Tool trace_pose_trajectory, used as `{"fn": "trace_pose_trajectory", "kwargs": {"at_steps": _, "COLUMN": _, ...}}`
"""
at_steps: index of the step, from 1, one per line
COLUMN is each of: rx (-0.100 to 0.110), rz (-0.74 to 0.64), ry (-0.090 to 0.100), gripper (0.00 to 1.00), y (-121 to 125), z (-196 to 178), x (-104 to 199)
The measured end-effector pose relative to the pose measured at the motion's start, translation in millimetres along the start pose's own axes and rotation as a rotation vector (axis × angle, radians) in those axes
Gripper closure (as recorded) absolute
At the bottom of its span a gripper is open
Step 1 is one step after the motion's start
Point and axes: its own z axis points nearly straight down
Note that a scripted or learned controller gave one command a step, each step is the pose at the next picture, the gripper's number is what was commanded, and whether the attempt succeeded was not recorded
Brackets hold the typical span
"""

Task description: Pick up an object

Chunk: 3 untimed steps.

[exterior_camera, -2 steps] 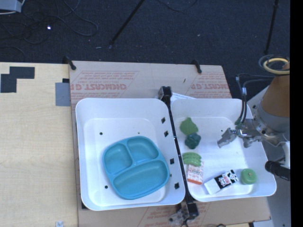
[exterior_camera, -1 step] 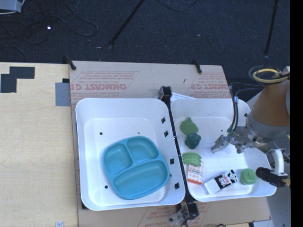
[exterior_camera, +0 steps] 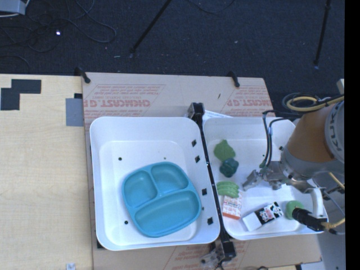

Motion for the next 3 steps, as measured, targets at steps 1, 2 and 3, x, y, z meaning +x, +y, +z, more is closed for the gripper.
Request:
{"fn": "trace_pose_trajectory", "kwargs": {"at_steps": 1, "rx": 0.0, "rz": 0.004, "ry": 0.0, "gripper": 1.0, "y": 0.6, "z": -11.3, "x": -1.5}}
{"fn": "trace_pose_trajectory", "kwargs": {"at_steps": 2, "rx": -0.008, "rz": 0.003, "ry": -0.002, "gripper": 1.0, "y": -8.1, "z": -61.5, "x": 2.6}}
{"fn": "trace_pose_trajectory", "kwargs": {"at_steps": 3, "rx": -0.009, "rz": -0.001, "ry": -0.003, "gripper": 1.0, "y": -14.9, "z": -119.8, "x": 2.9}}
